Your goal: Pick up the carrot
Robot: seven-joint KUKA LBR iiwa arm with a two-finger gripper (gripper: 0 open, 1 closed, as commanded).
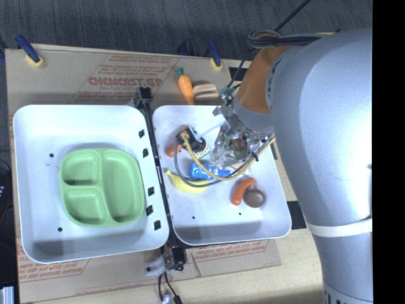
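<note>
Where the bench comes nearest the camera, two white bins sit side by side on printed cardboard (114,75). The left-hand bin (25,189) in this view carries a green divided plate (101,185). The right-hand bin (215,223) holds the clutter. Nearest in it lie an orange-red sausage-like piece (239,192) and, touching it, a brown round thing (255,198). A little farther in are a banana (182,182) and a blue item (204,171) just beside it, then a small orange piece (171,149) near the dividing wall.

The gripper (229,145) hangs low over the middle of this bin, carried by the grey arm (329,138). Whether it is spread or pressed together cannot be told, and nothing can be seen held in it.

Farthest back, the carrot (185,88) (orange, with a green tip) lies outside both bins on the cardboard, just beyond the right-hand bin's far rim. A tan block (204,92) sits beside it.

Judged progress: the pick is not yet done. The carrot is ungrasped and apart from the gripper, so reaching over the far rim, closing on it and lifting all remain.
</note>
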